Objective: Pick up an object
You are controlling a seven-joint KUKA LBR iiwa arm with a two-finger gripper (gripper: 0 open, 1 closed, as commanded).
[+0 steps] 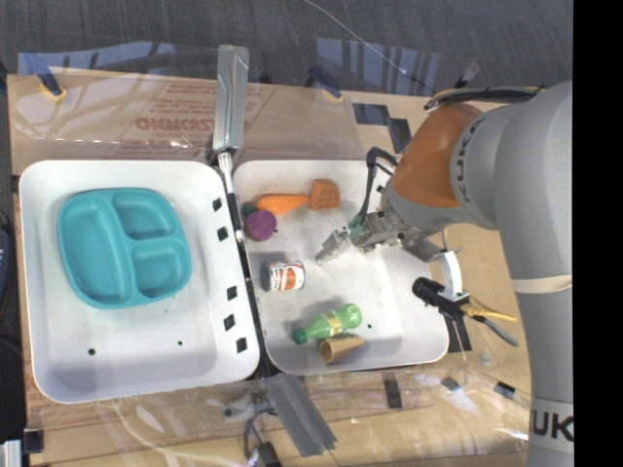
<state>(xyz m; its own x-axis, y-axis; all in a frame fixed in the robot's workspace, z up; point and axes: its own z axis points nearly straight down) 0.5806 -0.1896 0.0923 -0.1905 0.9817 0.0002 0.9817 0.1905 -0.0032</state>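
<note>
Centrally, two white bins, the left bin point(39, 261) and the right bin point(409, 343), are set on a brown bench point(292, 115) above dark flooring point(146, 8). The gripper point(331, 248) is spread open, holding nothing, over the right bin, near the can point(287, 277).

The gripper point(329, 248) hangs over the right bin point(409, 343), near a small can point(287, 277) and green bottle point(327, 324).

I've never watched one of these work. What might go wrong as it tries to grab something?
The gripper hangs over bare floor of the right bin, so it may close on nothing. The green bottle lies against a brown piece, and the carrot beside the purple ball: a grab could nudge the neighbour.
</note>
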